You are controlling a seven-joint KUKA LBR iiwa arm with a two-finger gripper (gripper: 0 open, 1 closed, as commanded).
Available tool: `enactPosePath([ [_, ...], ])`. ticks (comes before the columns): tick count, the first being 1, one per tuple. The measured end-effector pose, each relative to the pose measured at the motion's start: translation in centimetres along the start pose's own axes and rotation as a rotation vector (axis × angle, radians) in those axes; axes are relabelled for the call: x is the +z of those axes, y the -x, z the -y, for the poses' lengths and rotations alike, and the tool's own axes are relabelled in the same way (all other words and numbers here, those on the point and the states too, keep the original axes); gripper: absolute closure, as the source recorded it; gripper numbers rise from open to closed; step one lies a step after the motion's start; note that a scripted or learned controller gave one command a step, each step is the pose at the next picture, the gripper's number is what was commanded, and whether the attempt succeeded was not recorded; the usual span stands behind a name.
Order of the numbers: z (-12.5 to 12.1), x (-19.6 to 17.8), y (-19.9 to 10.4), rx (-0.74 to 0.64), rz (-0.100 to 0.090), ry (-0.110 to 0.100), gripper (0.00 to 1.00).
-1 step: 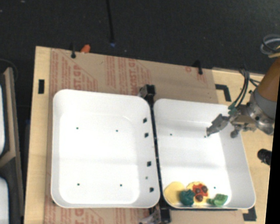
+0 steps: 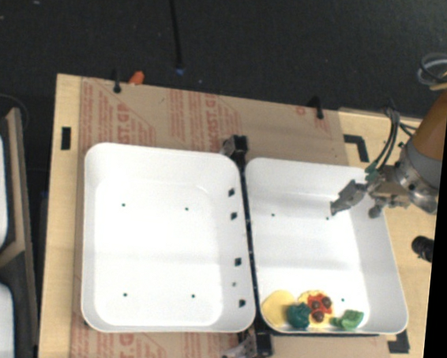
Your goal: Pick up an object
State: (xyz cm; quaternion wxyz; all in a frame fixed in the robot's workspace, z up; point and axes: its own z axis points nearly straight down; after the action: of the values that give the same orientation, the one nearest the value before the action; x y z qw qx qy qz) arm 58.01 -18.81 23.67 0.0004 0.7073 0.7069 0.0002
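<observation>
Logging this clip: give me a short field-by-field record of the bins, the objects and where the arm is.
left bin: shallow white bin, no objects visible in it
right bin: shallow white bin, objects clustered at its near edge
objects: pale yellow flat round piece; teal lumpy object; small red object with dark spots; small green object
arm: grey arm with orange band at the right bin's far right corner
gripper: above bare bin floor, apart from the objects, nothing between its fingers
pick: not yet done
</observation>
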Motion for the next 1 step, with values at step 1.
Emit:
enactPosePath([
  [1,0.67,4.58,0.61,0.001,-0.001,-0.004,0.0],
])
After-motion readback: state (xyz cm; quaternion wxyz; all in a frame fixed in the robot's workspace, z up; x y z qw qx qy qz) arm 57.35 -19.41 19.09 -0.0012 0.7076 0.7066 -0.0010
